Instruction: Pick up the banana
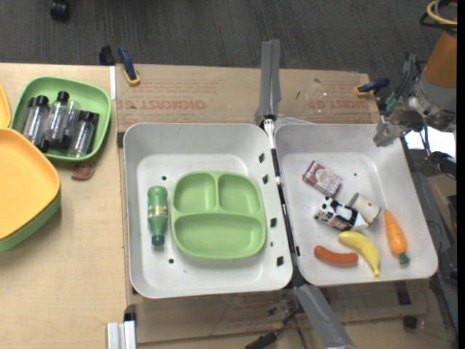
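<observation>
From my console, the curved yellow plastic banana (362, 248) lies flat in the right-hand shallow white bin (363, 140), near its front edge. A red-orange toy sausage (336, 255) lies just beside its left end, a small orange carrot with a green tip (394, 233) is near its right, and a black-and-white printed packet (333, 214) sits just behind it. The claw (385, 131) hangs over the bin's back right corner, well apart from the banana; I cannot tell whether it is open or closed from this angle.

I judge the banana light, stiff and rather slick, so it could squirt out of a pinch. I'd take it across the thick middle of the curve, clear of the sausage, squeezing across its narrow width.
</observation>
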